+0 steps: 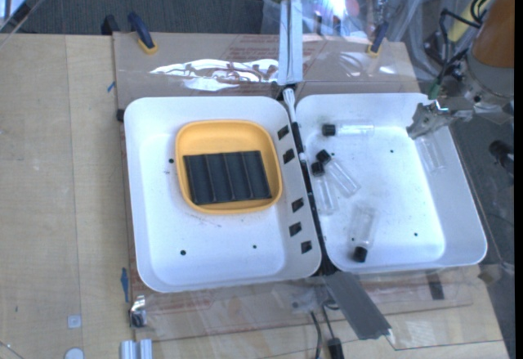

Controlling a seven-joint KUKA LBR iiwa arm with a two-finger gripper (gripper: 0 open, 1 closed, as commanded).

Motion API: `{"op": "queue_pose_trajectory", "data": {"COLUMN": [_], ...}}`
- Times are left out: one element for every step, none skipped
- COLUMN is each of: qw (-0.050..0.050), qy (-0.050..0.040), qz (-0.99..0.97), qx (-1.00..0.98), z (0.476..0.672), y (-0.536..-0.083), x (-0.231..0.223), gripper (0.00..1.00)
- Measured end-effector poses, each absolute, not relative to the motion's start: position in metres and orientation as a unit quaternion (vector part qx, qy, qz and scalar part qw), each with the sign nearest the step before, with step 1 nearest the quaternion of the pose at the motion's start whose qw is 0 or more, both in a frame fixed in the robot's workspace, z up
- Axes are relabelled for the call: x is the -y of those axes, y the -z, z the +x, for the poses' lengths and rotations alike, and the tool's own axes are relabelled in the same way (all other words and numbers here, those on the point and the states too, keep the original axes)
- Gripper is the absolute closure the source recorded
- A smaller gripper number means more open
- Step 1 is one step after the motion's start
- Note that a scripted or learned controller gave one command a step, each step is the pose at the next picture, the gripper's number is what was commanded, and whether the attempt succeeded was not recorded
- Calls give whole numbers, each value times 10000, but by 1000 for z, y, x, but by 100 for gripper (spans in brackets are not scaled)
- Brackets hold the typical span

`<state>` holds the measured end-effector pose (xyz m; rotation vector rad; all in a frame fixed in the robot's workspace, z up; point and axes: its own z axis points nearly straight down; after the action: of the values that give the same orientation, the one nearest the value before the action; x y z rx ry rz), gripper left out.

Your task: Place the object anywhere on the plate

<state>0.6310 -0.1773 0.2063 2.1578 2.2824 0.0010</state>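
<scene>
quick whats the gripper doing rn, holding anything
Gripper: above the right bin's far right corner; open or closed cannot be told. No vial is seen between its fingers; the clear vials lie in the bin.

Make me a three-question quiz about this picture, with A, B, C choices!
1. Where is the yellow plate?
A. left bin
B. right bin
C. on the floor

2. What colour are the vials' caps?
A. red
B. black
C. green

3. What lies on the plate?
A. a clear vial
B. a spoon
C. a dark ribbed block

Answers:
1 A, the plate sits in the left bin.
2 B, the clear vials in the right bin have black caps.
3 C, the dark ribbed block lies on the plate; the vials lie in the other bin.
</scene>
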Motion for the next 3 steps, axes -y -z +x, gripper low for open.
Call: {"op": "queue_pose_trajectory", "data": {"qw": [29,45,51], "qy": [-6,-5,-5], "qz": [5909,4796,3554], "qx": [-8068,-8775,-9347], "z": [668,668,668], "y": [-297,-350,-432], "x": [209,223,222], "gripper": [100,100,100]}}
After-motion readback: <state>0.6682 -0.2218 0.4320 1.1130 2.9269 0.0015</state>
